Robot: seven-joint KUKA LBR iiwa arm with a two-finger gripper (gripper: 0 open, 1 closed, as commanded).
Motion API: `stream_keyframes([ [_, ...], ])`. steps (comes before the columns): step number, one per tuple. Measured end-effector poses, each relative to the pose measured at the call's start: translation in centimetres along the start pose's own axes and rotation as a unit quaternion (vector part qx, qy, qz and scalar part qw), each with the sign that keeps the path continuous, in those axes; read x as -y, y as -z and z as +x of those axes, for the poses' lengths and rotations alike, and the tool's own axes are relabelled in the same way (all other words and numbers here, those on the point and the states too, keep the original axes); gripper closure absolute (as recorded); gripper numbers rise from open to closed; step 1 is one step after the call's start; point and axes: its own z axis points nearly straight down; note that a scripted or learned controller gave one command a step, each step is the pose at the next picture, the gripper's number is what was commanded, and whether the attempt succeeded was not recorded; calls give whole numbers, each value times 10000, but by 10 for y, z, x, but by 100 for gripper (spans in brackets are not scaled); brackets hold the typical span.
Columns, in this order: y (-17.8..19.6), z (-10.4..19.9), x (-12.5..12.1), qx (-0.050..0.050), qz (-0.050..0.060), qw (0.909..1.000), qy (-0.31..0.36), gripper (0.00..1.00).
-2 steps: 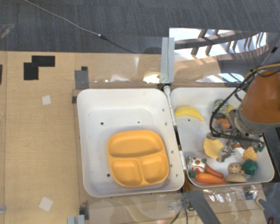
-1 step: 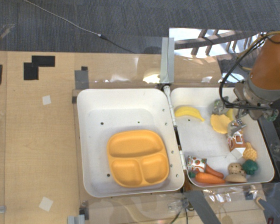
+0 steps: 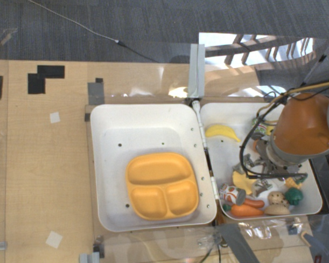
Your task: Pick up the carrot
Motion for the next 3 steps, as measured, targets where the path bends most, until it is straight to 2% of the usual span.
stream_keyframes([
  [1, 1, -1, 0, 13, 6, 10000, 10, 0],
  [2, 0, -68, 30, 10, 2, 9980, -628, 0],
  [3, 1, -46, -23, 6, -2, 9985, -540, 0],
])
